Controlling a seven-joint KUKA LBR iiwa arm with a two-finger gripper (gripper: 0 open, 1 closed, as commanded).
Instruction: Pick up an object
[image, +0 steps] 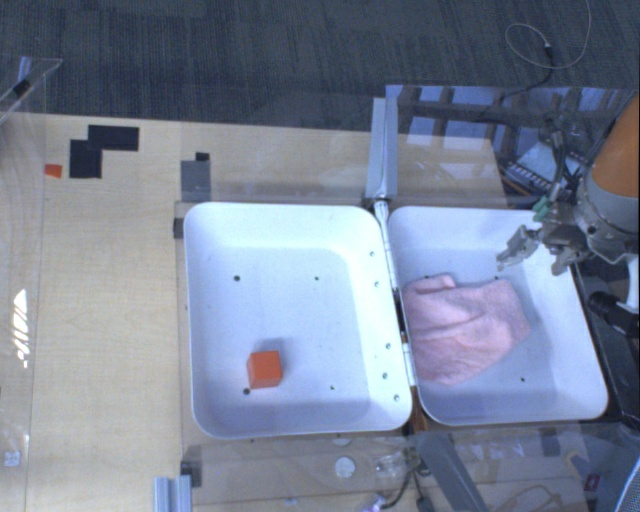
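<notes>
My two-finger claw hangs with its fingers spread apart and nothing between them, above the upper right part of the right-hand shallow white bin. The crumpled pink cloth lies just below and to the left of it, apart from my fingertips, while the small orange cube sits far to the left in the other white bin. My grey arm reaches in from the right edge, wrist bent down over the bin.

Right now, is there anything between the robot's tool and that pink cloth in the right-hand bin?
Nothing visible stands between them. The tool sits over the upper right part of the shallow white right bin, and the crumpled pink cloth lies just below and to its left in the view, with bare bin floor in between.
</notes>
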